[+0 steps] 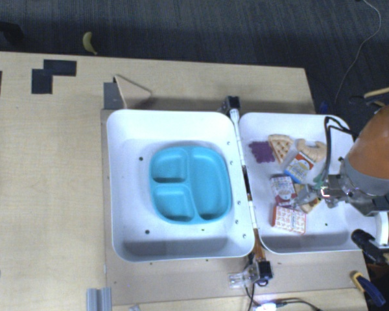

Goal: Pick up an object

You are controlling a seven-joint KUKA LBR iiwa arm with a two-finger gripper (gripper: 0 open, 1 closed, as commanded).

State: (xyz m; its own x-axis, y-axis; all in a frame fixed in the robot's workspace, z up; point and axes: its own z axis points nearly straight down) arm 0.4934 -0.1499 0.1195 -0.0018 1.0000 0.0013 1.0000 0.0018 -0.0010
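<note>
Gripper dips low into the right bin, beside the red-checked packet, hunting a pick; its grip state, can't tell.

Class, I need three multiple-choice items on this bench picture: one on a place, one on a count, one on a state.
1. Where does the blue tray lie?
A. left bin
B. right bin
C. on the bench outside the bins

2. How many compartments has the tray?
A. one
B. three
C. six

3. How does the tray sit?
A. flat, open side up
B. upside down
C. leaning on a wall

Key: 1 A, it rests inside the left bin; 2 B, ridges split it into three wells; 3 A, its wells face up.
</note>
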